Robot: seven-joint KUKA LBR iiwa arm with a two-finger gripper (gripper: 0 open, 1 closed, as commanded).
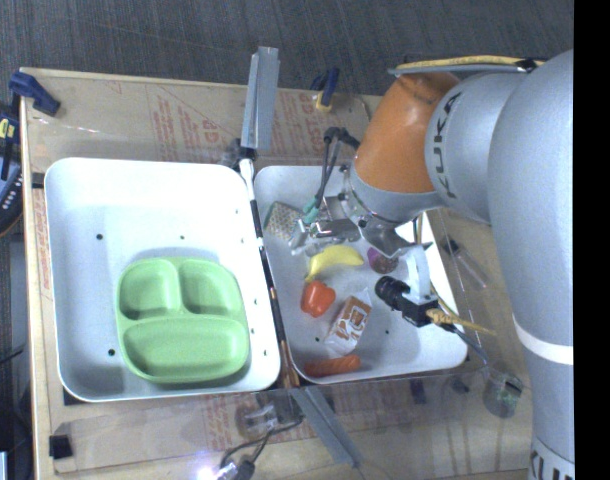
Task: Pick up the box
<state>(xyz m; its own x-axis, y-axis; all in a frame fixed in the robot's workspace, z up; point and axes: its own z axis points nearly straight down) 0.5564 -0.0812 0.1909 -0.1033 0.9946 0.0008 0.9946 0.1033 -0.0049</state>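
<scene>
I logged the arm [485, 148] over the right bin [445, 363]. Gripper [330, 230] sat at its far-left; finger state unreadable. The box [351, 324] lay nearer and right, long axis running near-far, slightly tilted.

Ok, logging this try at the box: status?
Gripper low in right bin, fingers unreadable. Box lying flat near front wall, not held. Banana and red pepper between gripper and box.
</scene>
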